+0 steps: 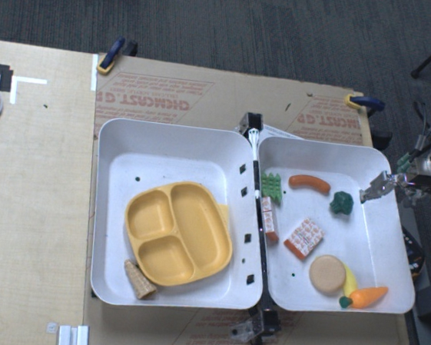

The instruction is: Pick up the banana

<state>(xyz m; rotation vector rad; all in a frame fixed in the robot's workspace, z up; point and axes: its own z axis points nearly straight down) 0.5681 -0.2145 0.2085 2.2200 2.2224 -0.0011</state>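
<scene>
Nearest the camera, at the lower rim of the right bin (403, 259), lie the carrot (366, 296) and the banana (350, 282). Most of the banana is hidden; a short yellow piece shows between the carrot and the round tan cookie (328, 273), and it touches both. All three are well below the gripper (376, 188) and a little to its left in the picture.

Farther up, the gripper stands at the right wall of this bin, coming in from the right edge. Its fingers are small and blurred, so I cannot tell if they are apart or together. Nothing is visible between them.

Just to the left of the gripper lies the green broccoli (341, 203). Farther left is the sausage (309, 184), then the green block (272, 187) near the wall between the bins. Below them, between the gripper and the cookie, lies a red and white wafer (304, 238), and a small red packet (269, 217) lies next to the middle wall.

Well apart from the gripper, the left bin (112, 195) holds a yellow divided plate (178, 233). A brown cone (140, 281) touches the plate's lower left edge. Both bins stand on cardboard on the counter (18, 207).
</scene>
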